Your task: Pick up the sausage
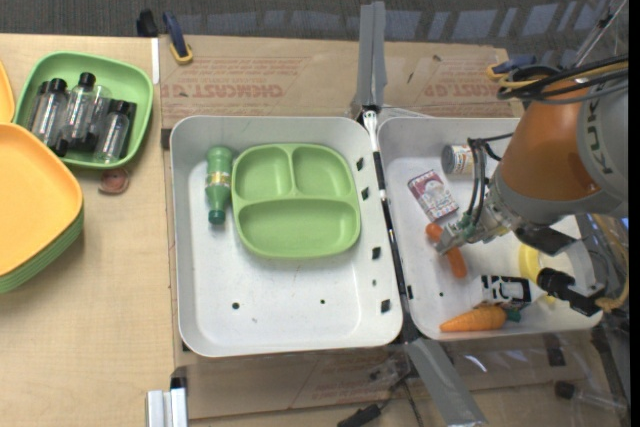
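1. Camera view, right bin [420,315]: the grey arm with its orange band [545,165] is seen reaching in from the right, and the gripper [455,237] is lowered near the middle of this bin.
2. The sausage [452,255], a small orange-red piece, is seen lying on the bin floor directly at the gripper's tips. Whether it is touched or clamped cannot be told, since the tips are small and blurred.
3. A pink and white packet [432,195] is found just to the far side of the gripper, and a small can [458,158] lies beyond it, near the far wall.
4. A toy carrot [478,318] is laid along the near wall, with a black and white item [505,289] just beyond it and a yellow object [530,265] to the right, partly covered by the arm.
5. Left bin [200,315]: a green three-compartment plate [297,200] is placed in the far half, and a green bottle [217,183] lies just beside its left edge.
6. Bench to the left: a green tray [135,100] of dark-capped vials [85,120] is set far left, with a stack of orange plates [35,205] nearer.
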`<state>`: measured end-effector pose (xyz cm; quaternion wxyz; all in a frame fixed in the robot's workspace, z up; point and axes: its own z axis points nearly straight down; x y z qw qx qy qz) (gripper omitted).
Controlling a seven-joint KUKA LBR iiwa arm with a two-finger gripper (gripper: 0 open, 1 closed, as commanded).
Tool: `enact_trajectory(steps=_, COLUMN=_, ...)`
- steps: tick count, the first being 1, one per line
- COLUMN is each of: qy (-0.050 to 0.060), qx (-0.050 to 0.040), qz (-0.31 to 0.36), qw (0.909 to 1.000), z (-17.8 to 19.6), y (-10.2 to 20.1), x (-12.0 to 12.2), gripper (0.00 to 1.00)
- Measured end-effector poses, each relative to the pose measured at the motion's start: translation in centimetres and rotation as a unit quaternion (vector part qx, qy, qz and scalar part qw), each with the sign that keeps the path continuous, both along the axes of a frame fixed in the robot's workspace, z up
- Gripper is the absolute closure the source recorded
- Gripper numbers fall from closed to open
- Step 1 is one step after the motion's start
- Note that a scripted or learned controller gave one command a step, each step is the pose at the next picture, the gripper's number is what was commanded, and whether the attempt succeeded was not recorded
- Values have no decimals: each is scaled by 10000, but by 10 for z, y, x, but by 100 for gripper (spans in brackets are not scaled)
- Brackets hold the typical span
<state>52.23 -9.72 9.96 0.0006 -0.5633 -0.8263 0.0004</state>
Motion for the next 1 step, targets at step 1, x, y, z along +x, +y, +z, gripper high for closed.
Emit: enact_trajectory(steps=1, qy=-3, qx=-8, qz=-624, qw=9981, z=91, y=25, x=47, gripper=100)
